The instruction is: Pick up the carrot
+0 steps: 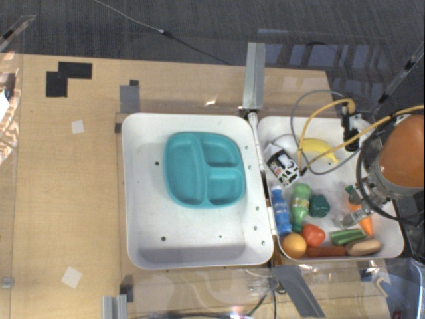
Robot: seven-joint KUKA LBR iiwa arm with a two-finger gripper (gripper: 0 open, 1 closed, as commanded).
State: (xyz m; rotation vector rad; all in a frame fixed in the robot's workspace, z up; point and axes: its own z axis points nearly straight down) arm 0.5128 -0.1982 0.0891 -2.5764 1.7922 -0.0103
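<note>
orange-banded arm (pixel 404 155) hangs over the right bin (pixel 279 128), its pincer (pixel 355 208) lowered just above the carrot (pixel 366 224), which lies beside a green vegetable (pixel 346 236). whether the pincer is spread or pressed together cannot be told. the grasp step seems in hand; a closing on the carrot is called for next.

Left bin (pixel 143 198) open round teal plate (pixel 203 169), right bin (pixel 279 133) food-crowded, cables (pixel 319 135) overhead
</note>
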